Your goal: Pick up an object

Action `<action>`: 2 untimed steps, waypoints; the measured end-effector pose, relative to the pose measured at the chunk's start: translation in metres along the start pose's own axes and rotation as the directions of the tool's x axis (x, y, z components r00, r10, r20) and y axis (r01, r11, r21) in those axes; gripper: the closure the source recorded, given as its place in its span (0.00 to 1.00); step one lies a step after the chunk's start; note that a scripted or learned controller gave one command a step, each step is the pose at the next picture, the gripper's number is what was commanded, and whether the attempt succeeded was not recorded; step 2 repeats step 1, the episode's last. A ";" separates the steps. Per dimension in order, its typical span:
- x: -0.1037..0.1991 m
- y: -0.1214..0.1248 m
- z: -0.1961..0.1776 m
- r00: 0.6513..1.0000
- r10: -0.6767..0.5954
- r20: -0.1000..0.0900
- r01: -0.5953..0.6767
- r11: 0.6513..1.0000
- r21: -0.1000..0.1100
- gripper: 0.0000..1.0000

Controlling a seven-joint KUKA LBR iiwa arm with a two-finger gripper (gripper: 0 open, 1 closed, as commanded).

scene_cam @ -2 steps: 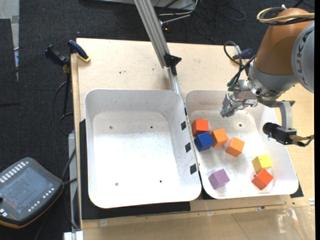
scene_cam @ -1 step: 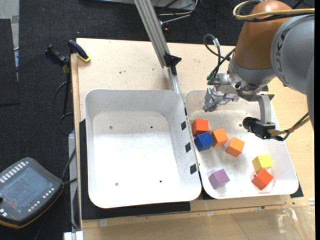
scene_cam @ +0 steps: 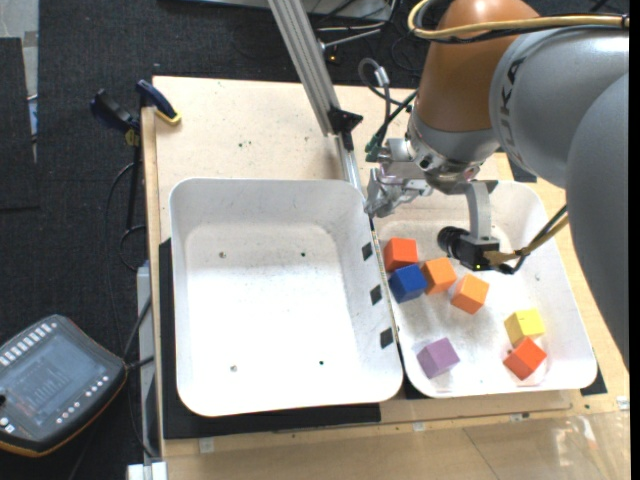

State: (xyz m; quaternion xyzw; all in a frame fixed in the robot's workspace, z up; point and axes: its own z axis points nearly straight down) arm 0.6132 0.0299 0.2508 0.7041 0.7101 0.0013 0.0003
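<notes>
1. Orange, blue, yellow, purple and red blocks lie loose in the right bin (scene_cam: 560, 268), none stacked; the left bin (scene_cam: 190, 298) sits just beside it on the wooden bench (scene_cam: 240, 118).
2. Nearest the gripper (scene_cam: 385, 196): an orange block (scene_cam: 401, 252) touching a blue block (scene_cam: 407, 283), with a second orange block (scene_cam: 439, 274) against the blue one and a third orange block (scene_cam: 470, 294) just beside that.
3. Further toward the bin's front edge: a yellow block (scene_cam: 524, 323) resting next to a red block (scene_cam: 525, 358), and a purple block (scene_cam: 437, 357) standing apart from the rest.
4. Gripper poised over the back left corner of the right bin, close to the wall shared by the bins, above the first orange block; nothing seen between the fingers, and cannot tell whether they are apart or together.
5. Judged by look: small, stiff, light cubes with flat faces, probably foam or painted wood, not fragile, likely easy to pinch without crushing.
6. Best hold: two opposite flat faces, squarely, since a corner grip would probably let a cube twist out.
7. Purple block probably the easiest target, with free space on every side; the orange and blue cluster leaves little finger room between neighbours.
</notes>
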 end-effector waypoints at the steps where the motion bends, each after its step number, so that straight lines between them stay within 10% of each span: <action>1: 0.059 0.020 0.016 1.000 0.000 0.000 0.000 1.000 0.001 1.00; 2: 0.059 0.020 0.016 1.000 0.000 0.000 0.000 1.000 0.001 1.00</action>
